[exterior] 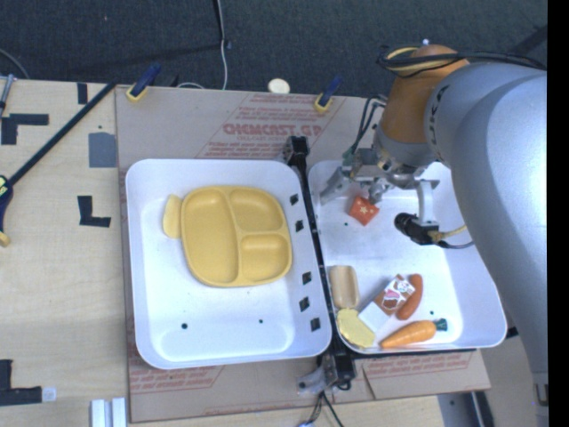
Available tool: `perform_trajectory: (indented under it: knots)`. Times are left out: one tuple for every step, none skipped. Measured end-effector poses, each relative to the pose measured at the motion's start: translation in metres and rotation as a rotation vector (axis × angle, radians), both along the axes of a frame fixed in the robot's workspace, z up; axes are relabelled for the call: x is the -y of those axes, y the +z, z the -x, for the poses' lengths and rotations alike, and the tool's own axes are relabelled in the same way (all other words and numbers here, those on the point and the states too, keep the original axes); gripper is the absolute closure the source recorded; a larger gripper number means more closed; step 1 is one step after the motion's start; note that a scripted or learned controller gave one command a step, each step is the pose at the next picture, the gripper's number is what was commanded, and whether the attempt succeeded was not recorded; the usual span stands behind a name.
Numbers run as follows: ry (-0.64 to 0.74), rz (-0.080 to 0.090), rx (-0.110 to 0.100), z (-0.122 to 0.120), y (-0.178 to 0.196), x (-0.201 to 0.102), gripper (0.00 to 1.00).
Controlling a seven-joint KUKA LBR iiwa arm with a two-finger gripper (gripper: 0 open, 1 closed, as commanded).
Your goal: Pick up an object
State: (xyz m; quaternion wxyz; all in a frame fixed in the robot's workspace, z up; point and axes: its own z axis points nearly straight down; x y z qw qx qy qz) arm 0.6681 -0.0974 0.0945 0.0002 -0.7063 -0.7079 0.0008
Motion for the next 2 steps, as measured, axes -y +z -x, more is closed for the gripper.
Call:
perform_trajectory:
  knots:
    - [-0.003,0.001,-0.002,0.015,-0.011,0.029,0.0]
    - [-0.001,0.0,-0.001,0.014,0.0,0.027,1.0]
